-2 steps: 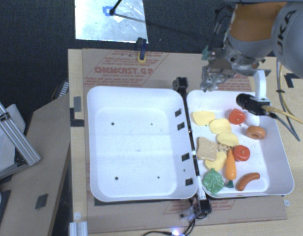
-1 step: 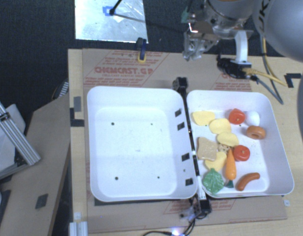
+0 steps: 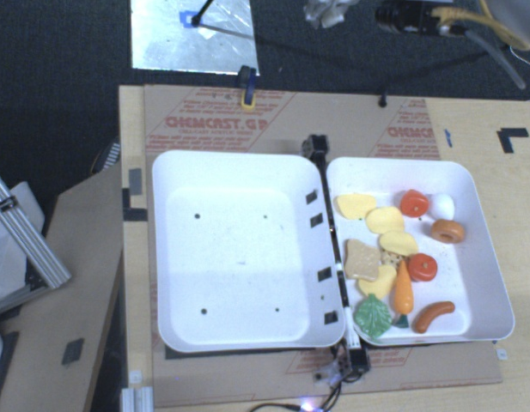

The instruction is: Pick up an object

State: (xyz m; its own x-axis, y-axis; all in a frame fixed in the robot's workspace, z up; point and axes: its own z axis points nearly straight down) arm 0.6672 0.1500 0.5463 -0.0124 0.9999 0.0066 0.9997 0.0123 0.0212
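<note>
The right-hand shallow white plastic bin [image 3: 484, 230] holds a cluster of small toy foods. The likeliest pick is the brown sausage-shaped toy [image 3: 433, 315] at the lower right of the frame, lying apart from the orange carrot-shaped toy [image 3: 403, 290] and the leafy green toy [image 3: 373, 315]. It looks light, rigid and smooth, so probably slippery; pinching across its narrow middle seems safest. The hand [image 3: 333, 3] hangs blurred at the top of the frame, and I cannot tell whether it is released or clenched.
</note>
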